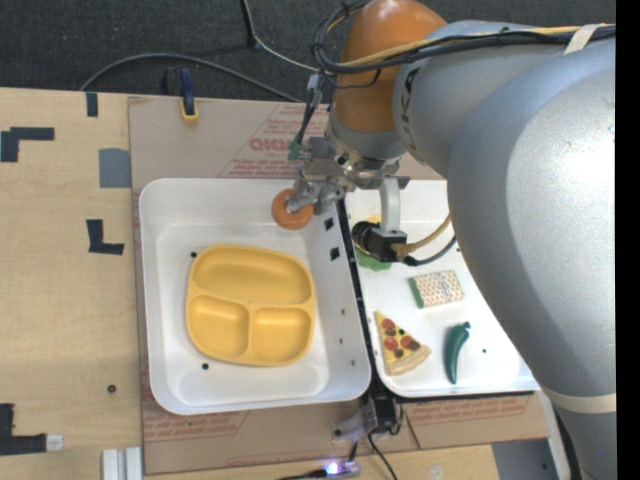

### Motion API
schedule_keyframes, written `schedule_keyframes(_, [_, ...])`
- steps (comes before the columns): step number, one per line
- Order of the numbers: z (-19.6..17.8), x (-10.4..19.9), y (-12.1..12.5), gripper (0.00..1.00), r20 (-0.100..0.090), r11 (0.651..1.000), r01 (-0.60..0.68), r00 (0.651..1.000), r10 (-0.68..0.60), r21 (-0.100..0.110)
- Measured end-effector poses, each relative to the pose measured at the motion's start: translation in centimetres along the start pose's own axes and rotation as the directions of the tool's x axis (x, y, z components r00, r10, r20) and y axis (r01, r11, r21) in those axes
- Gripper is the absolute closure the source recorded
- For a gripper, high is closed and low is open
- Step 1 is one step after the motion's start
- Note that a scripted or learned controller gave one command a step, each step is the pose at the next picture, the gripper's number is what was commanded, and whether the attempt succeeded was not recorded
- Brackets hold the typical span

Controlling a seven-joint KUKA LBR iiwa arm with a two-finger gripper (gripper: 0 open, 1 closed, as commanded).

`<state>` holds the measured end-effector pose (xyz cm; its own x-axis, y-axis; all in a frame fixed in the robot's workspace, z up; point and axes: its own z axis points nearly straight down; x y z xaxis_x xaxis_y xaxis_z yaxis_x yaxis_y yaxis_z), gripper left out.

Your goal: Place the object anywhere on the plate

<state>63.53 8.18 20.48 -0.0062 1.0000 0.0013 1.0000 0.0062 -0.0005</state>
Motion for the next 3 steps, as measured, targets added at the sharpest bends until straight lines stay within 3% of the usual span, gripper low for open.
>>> schedule_keyframes(1, [-2.2, 4.8, 2.2, 1.00, 0.000, 1.000, 0.000, 1.000, 0.000, -0.002])
schedule_keyframes(2, [-2.2, 8.4, 2.9, 1.00, 0.002, 1.000, -0.002, 1.000, 0.002, 0.000])
schedule_keyframes(3, [-2.2, 8.2, 2.8, 0.00, 0.003, 1.000, -0.004, 1.000, 0.004, 0.001])
